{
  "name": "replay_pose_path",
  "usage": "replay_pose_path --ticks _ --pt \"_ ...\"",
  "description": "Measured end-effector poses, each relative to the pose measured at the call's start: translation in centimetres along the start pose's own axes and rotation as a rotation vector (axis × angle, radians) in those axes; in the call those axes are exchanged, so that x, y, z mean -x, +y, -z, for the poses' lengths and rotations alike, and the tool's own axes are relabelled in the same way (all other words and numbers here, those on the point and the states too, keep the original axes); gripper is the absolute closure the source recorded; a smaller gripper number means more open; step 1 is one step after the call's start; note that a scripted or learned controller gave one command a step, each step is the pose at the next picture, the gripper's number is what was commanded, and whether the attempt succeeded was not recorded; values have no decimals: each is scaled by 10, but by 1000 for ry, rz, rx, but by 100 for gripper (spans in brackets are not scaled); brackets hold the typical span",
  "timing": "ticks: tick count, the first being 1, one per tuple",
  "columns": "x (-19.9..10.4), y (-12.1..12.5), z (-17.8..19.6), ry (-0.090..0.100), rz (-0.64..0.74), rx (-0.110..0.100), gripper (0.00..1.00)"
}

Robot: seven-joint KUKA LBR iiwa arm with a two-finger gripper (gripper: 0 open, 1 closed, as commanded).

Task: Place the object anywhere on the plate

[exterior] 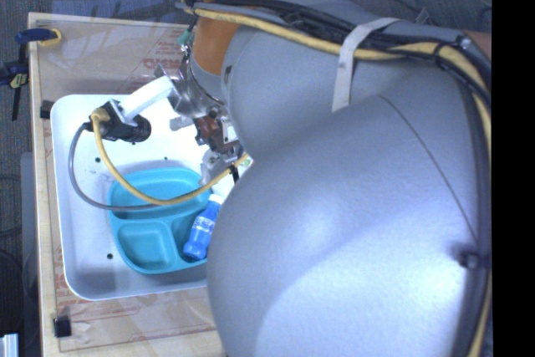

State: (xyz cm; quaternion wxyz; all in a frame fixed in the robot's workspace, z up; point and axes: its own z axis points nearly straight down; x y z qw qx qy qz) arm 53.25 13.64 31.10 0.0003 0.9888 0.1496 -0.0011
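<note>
A blue divided plate lies in the left white bin. A small blue bottle with a white cap lies tilted on the plate's right side, cap pointing up toward the gripper. My gripper hangs just above the cap end, very close to or touching the cap. The wrist hardware and the arm's body cover the gripper's tips, so its grip on the bottle is hidden.
A yellow cable and a black cable loop from the wrist over the plate's far half. The big grey arm covers the right of the view. A blue clamp sits at the bench's far left corner.
</note>
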Motion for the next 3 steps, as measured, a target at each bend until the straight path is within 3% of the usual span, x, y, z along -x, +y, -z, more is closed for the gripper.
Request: replay_pose_path --ticks 1,2,3 --pt "-34 -47 18 -1 -70 -1 0" --pt "-74 -43 12 0 -63 0 0" --pt "-78 -60 29 -1 -95 0 0"
